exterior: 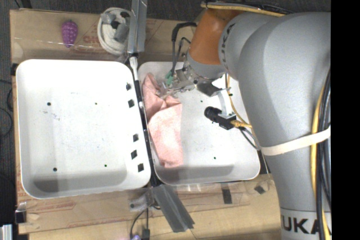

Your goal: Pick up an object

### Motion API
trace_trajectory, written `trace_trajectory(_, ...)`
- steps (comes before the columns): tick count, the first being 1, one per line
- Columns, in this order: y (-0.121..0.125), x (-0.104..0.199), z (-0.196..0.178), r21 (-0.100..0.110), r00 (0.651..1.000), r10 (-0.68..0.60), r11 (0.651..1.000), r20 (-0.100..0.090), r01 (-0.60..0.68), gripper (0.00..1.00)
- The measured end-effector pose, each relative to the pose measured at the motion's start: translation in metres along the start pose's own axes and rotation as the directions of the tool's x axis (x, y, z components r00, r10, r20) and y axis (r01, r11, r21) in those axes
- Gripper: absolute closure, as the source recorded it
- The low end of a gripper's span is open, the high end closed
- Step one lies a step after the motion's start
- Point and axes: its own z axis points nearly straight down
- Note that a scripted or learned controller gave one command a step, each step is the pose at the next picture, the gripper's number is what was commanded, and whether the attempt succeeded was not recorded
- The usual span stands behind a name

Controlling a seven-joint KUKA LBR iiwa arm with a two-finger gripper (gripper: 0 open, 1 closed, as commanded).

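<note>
A pink cloth (pixel 167 129) lies crumpled along the left wall of the right bin (pixel 225 163), stretching from the bin's far left corner toward its near side. My gripper (pixel 170 85) is low over the cloth's upper end, where the fabric bunches up against it. The grey arm with its orange band (pixel 205 42) reaches in from the right and covers the right side of that bin. Contact between gripper and cloth is too small and cluttered to make out.
The left bin (pixel 73 126) sits beside it, parted by a metal rail (pixel 140 121). On the bench behind the bins lie a purple grape-like object (pixel 69 32) and a white round item (pixel 114 28). A black fitting (pixel 218 117) juts over the right bin's floor.
</note>
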Motion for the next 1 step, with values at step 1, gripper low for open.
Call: trace_trajectory(1,0.0078,-0.0313,0.0098,-0.001,1.000,0.020,1.000,0.000,-0.020,1.00)
